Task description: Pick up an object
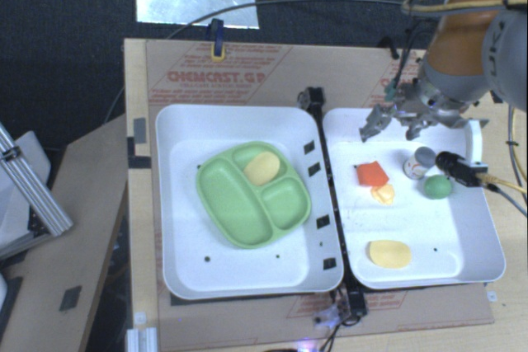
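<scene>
The orange block (372, 174) lies flat on the right bin's (477, 264) floor, just below the pincer (396, 118) and nearest to it of the loose pieces. It looks light and stiff, with straight edges, so a grip across its two short sides should hold. The pincer hovers over the bin's upper part, fingers spread, nothing between them. A small yellow lump (382, 194) sits touching the block's lower edge, likely to be nudged. Further off lie a small can (419, 163), a green ball (437, 186) that would roll, and a yellow oval (388, 253). Away left, a green tray (235, 206) carries a yellow piece (262, 167).
</scene>
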Available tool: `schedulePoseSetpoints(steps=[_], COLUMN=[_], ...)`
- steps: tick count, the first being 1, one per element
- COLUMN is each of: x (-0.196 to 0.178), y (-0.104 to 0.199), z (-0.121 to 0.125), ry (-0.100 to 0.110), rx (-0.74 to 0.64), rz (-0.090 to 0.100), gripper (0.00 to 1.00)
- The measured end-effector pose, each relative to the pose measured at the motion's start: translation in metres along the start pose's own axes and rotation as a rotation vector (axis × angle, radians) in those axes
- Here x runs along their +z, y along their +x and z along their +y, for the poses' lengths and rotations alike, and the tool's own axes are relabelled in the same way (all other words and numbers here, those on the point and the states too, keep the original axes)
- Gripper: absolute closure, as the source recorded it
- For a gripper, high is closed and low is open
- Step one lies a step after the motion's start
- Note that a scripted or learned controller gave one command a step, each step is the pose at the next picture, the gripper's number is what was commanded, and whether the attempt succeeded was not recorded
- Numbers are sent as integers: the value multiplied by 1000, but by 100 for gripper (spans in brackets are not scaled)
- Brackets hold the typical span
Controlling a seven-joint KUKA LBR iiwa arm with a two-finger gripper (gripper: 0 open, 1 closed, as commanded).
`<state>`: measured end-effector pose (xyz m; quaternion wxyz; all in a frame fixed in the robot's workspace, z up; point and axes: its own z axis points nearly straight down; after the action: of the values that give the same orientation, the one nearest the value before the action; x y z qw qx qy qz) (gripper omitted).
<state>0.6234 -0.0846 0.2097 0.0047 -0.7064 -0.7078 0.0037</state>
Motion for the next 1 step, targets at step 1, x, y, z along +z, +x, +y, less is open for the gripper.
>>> schedulePoseSetpoints(steps=[1], x=[-8], y=[0], z=[3], ry=[-13], rx=[-2], rz=[-1], gripper=[0])
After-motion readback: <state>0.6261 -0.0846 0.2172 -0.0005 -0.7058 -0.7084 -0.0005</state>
